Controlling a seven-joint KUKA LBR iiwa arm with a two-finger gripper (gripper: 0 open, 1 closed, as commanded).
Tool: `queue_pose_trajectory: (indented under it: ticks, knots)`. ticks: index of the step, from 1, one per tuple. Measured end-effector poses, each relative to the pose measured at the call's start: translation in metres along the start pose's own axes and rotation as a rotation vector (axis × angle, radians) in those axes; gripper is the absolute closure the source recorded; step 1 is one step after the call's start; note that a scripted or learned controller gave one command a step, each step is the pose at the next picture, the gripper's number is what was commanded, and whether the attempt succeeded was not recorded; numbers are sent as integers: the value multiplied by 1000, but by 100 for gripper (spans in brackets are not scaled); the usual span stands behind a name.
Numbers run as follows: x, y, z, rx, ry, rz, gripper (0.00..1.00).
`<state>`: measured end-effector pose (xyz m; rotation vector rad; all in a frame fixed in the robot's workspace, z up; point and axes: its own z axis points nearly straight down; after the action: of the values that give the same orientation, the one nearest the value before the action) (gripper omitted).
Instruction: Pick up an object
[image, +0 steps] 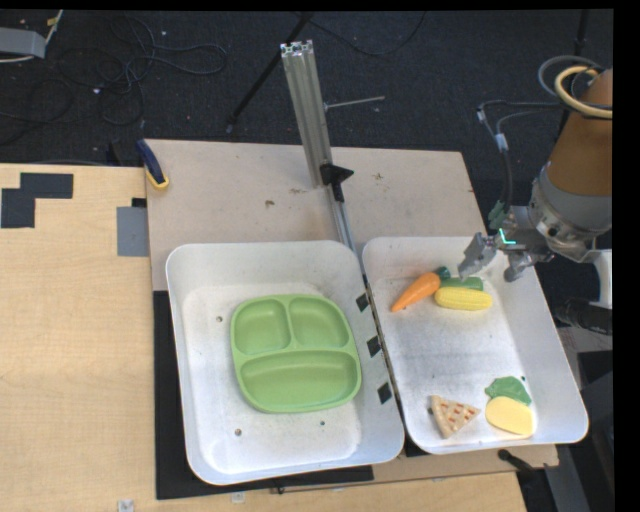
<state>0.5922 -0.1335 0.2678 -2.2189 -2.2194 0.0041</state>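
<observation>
We see the fingers (496, 262) spread open and holding nothing, above the right bin's (560, 400) far edge. The corn (464, 297) lies just below and left of them, with the carrot (415, 291) touching it farther left. The lemon (510, 415) lies well nearer.
</observation>
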Motion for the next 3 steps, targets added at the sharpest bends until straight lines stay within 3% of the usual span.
queue_pose_trajectory:
  ticks: [1,3]
  knots:
    - [0,1,-1,-3,0,0,0]
    - [-3,-9,92,4,1,1,0]
